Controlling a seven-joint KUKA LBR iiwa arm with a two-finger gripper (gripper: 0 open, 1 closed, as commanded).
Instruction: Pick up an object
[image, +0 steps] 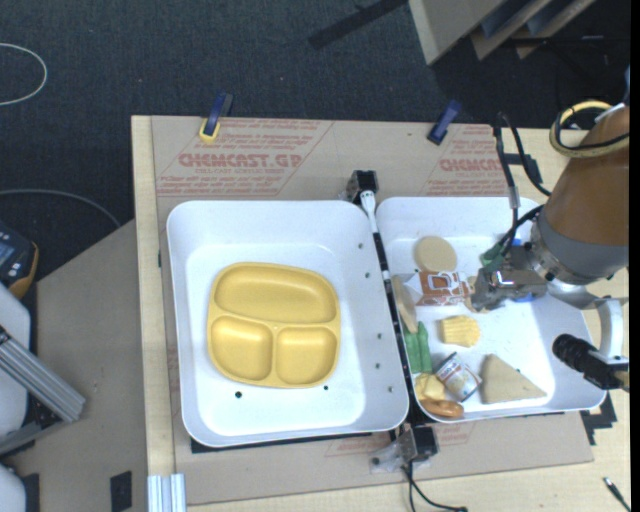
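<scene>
Two shallow white bins sit side by side on the bench. The left bin (190, 240) carries a yellow divided plate (272, 323) with three compartments, lying flat near its centre.

The right bin (570, 395) holds the loose items. Toward its far edge lies a round tan cookie-like disc (436, 253); just below it is a red-and-white packet (440, 288). Near the bin's middle rests a small pale-yellow ridged piece like a crinkle chip (459, 329). Along the left wall stands a slim tan strip (404, 302) with a green vegetable-shaped piece (417, 348) below it. At the near edge are a small jar with a striped label (458, 378), an orange-yellow lump (438, 399) in the near left corner, and a beige wedge (508, 381) beside the jar.

The gripper (497, 285) is low inside the right bin, just right of the packet and above the chip. From this angle it cannot be told how its tool is set or whether anything is caught in it.
</scene>
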